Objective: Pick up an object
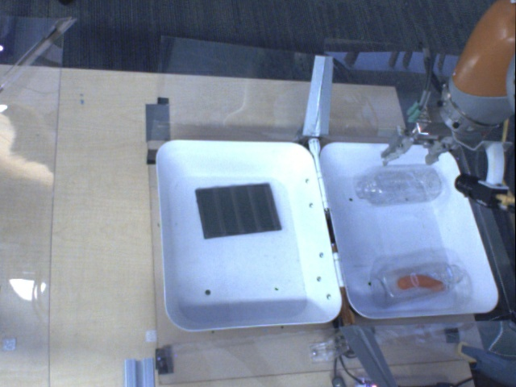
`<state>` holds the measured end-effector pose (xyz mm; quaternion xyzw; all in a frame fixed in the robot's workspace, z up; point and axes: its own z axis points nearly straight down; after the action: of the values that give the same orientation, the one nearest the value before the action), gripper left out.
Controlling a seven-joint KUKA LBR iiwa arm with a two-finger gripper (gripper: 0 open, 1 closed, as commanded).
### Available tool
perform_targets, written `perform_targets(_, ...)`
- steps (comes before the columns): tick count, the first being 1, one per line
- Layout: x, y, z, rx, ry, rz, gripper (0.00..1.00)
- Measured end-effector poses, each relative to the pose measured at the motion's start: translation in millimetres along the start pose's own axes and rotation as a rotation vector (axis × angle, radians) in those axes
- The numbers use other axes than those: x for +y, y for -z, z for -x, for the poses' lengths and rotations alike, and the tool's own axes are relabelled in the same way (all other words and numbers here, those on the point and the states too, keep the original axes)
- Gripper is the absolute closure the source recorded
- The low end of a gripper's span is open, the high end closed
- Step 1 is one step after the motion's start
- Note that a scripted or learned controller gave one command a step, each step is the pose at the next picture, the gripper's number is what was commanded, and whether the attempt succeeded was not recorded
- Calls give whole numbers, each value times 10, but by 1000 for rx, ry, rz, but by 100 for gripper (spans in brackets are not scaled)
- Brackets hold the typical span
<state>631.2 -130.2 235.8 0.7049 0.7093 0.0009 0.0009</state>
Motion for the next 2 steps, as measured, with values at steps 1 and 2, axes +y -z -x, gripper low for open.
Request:
perform_targets(1, 159, -1186, -320, 0, 51, 3, 0)
perform_targets(2, -161, -1478, 477, -3, 140, 6, 0)
